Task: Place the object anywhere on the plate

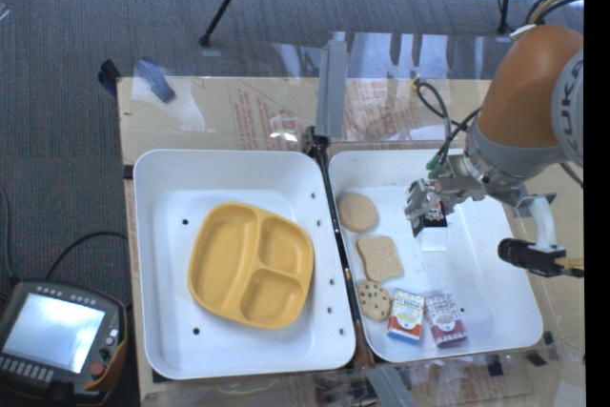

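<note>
we are hovering the gripper [426, 216] over the upper middle of the right bin [496, 300], and we cannot tell how its pincer is standing or whether it is carrying anything. the likeliest objects are lying to its lower left: a round cracker [357, 212] just left of it, a toast slice [379, 257] below that with its long axis running upper left to lower right, then a cookie [375, 300] and two small cartons [426, 317] lower still. the yellow plate [252, 264] is sitting in the left bin [162, 205], well apart toward the left of the frame.
</note>
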`<state>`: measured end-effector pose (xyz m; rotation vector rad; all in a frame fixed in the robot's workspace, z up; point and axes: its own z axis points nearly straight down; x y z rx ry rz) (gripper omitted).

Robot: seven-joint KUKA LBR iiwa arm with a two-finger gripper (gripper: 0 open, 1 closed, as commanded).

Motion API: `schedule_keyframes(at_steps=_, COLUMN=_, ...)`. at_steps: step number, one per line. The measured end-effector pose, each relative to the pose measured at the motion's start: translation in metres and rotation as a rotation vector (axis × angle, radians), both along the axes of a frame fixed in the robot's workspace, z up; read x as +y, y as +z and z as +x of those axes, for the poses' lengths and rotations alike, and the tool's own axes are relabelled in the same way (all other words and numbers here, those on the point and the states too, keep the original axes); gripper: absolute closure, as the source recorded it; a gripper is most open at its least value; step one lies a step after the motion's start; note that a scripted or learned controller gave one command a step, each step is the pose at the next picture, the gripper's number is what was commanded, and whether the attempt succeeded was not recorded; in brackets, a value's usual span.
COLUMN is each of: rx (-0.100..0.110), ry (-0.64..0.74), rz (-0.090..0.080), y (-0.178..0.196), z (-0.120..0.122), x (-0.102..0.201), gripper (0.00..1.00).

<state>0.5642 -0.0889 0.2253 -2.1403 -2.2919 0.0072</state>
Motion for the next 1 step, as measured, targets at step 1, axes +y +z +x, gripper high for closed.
schedule_keyframes(at_steps=1, rx=0.007, ry=0.012, rz=0.000, y=-0.0443, z=-0.0258, x=0.1064, gripper=1.00)
